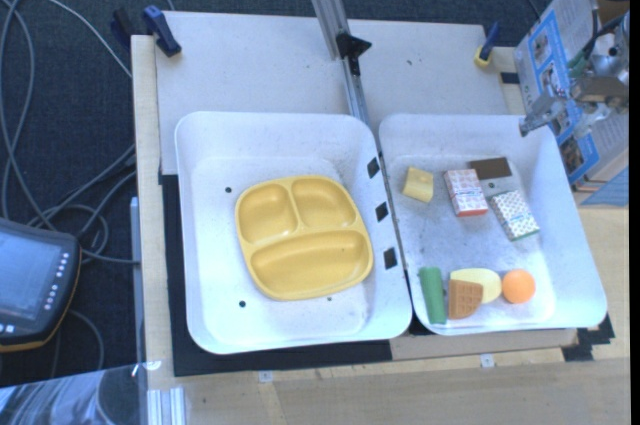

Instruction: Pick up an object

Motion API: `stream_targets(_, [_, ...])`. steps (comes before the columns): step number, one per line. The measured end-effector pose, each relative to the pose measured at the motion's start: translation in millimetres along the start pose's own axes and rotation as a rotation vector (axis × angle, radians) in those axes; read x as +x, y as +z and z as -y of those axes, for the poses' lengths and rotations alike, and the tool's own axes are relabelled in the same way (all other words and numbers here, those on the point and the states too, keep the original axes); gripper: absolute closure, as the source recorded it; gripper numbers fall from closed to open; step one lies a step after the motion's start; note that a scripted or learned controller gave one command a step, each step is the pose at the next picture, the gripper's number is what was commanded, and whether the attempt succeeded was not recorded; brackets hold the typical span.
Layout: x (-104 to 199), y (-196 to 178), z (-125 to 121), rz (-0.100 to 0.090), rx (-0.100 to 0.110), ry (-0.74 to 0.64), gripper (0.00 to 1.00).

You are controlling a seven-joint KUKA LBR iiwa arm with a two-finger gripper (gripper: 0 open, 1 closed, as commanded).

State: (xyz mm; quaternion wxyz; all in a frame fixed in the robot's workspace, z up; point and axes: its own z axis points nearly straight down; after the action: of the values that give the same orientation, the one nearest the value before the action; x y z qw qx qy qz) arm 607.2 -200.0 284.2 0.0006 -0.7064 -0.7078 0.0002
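Lying in the right bin (570,213) are eight small things: one yellow block (419,184), one red and white box (465,192), one brown block (490,169), one green and white box (514,214), one green stick (431,294), one orange wedge (464,298), one yellow lump (483,283) and one orange ball (518,287). One yellow tray (303,236) with three parts is sitting in the left bin (200,213). The gripper (545,115) is hanging at the far right edge of the right bin, not touching anything. The brown block is the nearest thing, lying to its left and a bit nearer. The arm is reaching in from the right.
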Motion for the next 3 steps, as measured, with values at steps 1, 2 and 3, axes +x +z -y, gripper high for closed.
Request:
stream_targets(1, [-0.1,0.0,0.0,0.0,0.0,0.0,0.0])
stream_targets(2, [-3.6,62.0,-2.2,-0.001,0.006,0.002,0.0])
stream_targets(3, [3.7,115.7,6.6,-0.002,0.006,0.001,0.0])
